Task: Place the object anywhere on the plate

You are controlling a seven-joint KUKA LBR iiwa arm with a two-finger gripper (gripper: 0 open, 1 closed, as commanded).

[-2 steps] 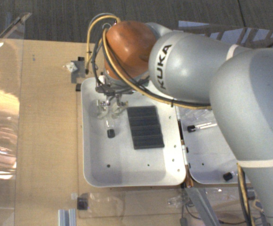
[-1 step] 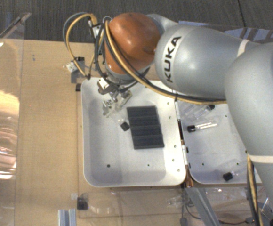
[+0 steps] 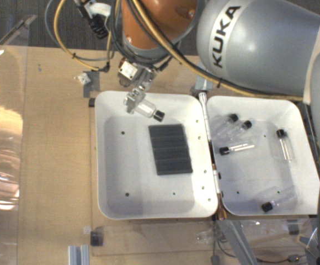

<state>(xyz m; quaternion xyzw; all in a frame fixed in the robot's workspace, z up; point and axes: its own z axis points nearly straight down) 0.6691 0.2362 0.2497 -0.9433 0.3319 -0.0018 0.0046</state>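
With my gripper (image 3: 134,99) pinching the vial (image 3: 147,111) near the left bin's (image 3: 111,164) back wall, I should carry it level over the plate (image 3: 171,149) (dark, ribbed) before releasing low.

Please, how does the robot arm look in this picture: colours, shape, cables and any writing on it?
The arm is thick and rounded, with smooth grey shells and a glossy orange band above the wrist. "KUKA" stands in black letters on the grey shell. Yellow and black cables loop beside the wrist. The gripper is small, metallic and light grey.
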